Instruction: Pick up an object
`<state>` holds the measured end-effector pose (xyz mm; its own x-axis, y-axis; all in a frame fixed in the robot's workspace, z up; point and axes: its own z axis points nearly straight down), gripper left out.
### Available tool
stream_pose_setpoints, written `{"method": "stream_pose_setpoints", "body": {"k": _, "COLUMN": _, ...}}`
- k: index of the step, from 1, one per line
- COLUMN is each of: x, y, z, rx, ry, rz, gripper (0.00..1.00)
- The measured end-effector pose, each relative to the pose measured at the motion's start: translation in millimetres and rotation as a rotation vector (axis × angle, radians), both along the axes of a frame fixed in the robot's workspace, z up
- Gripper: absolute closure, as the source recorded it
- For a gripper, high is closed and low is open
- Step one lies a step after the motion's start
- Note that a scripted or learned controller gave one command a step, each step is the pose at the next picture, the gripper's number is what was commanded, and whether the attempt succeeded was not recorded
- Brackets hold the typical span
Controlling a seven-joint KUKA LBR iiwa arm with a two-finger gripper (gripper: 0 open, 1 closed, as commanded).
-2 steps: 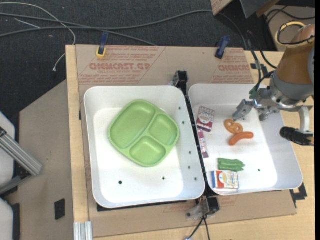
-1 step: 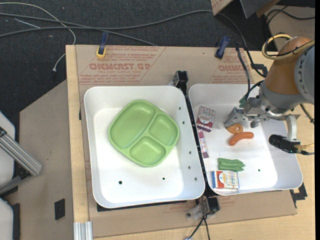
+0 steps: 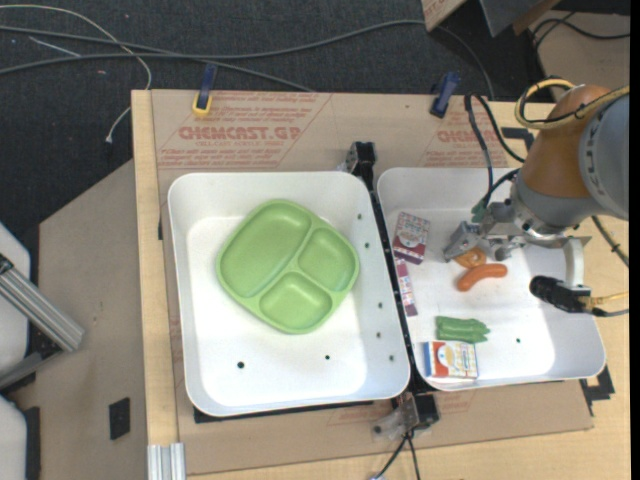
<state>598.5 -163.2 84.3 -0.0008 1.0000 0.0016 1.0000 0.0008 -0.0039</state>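
The arm leans in from the right and the gripper (image 3: 478,249) hovers low in the right bin (image 3: 570,353), right over an orange sausage-shaped toy (image 3: 482,275) with a smaller orange piece (image 3: 468,259) just above it; whether the jaws are spread or pressed together, I cannot tell. The risk is plain, I'd say; two orange items sit touching, so a descent could catch both or nudge one aside, and a rounded toy may roll out of a pinch; the green pepper-like toy (image 3: 462,328), small carton (image 3: 447,360) and pink packet (image 3: 411,236) lie apart, while the green divided plate (image 3: 288,265) sits in the left bin (image 3: 200,368).
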Motion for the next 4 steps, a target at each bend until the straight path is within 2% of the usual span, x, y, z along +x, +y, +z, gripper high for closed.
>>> {"method": "stream_pose_setpoints", "body": {"k": 1, "x": 1.2, "y": 0.1, "z": 12.3, "rx": 0.000, "ry": -0.004, "rz": 0.000, "gripper": 1.00}}
{"method": "stream_pose_setpoints", "body": {"k": 2, "x": 3.7, "y": 0.5, "z": 55.5, "rx": -0.003, "ry": -0.008, "rz": 0.001, "gripper": 1.00}}
{"method": "stream_pose_setpoints", "body": {"k": 3, "x": 3.0, "y": 2.8, "z": 120.4, "rx": -0.004, "ry": -0.013, "rz": 0.001, "gripper": 1.00}}
{"method": "stream_pose_setpoints", "body": {"k": 4, "x": 3.8, "y": 2.8, "z": 133.9, "rx": -0.002, "ry": -0.007, "rz": 0.001, "gripper": 1.00}}
